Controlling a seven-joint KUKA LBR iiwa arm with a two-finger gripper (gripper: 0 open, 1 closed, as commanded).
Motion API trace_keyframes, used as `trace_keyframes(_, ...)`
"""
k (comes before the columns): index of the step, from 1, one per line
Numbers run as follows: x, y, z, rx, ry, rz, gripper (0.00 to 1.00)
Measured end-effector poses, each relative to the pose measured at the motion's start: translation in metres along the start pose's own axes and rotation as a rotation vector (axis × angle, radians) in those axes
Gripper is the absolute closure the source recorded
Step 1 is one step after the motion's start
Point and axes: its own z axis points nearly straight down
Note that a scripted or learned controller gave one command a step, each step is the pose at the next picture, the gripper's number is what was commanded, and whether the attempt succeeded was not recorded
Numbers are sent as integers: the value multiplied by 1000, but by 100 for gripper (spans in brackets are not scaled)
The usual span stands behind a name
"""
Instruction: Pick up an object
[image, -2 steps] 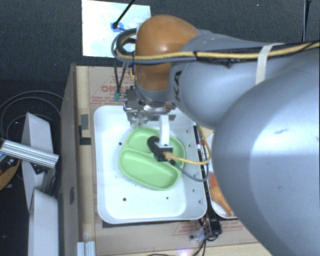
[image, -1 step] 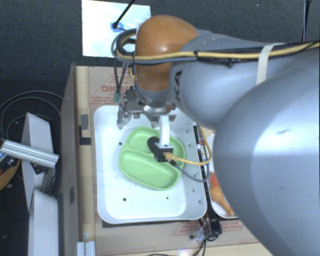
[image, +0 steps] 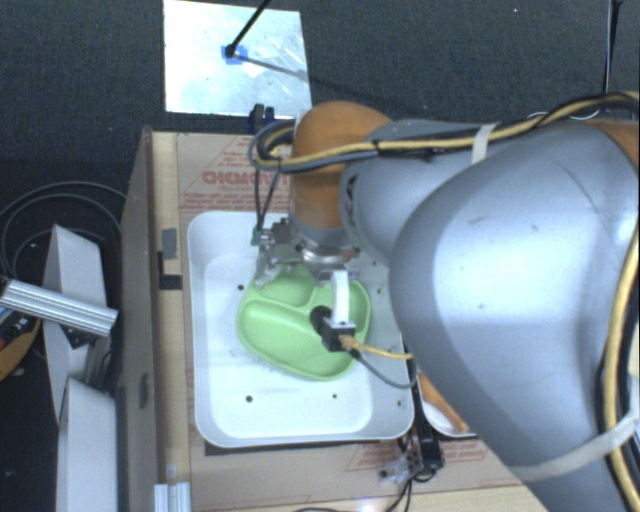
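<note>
Huge grey arm link (image: 510, 300) is right up in the lens, eating the whole right side. Down at its tip, below the orange band (image: 330, 165), the gripper (image: 300, 262) sits right over the back edge of the green thing (image: 285, 335). Honestly can't tell if it's open or closed from this angle, or whether it's touching.

Green thing: just one of them, pale green, smooth, looks like a rounded, shallow dish shape with a raised rim. It's in the left white bin (image: 205, 330), toward the middle and right. Its right edge is close to that wall, partly under the arm.

Room to move: bare white floor along the left wall and a wide clear strip at the near end, only a couple of tiny dark dots there.

One bin in plain view; a sliver of white rim (image: 447, 428) pokes out under the arm.

The bin sits on cardboard (image: 225, 175) with red print. Off the bench: one shiny sheet (image: 235, 60) up top, one aluminium bar (image: 60, 305) and black cables (image: 40, 215) on the left
</note>
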Motion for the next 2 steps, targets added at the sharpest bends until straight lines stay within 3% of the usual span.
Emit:
trace_keyframes(1, 59, 38, 31, -4, 4, -10, 0)
trace_keyframes(2, 57, 38, 29, -6, 5, -8, 0)
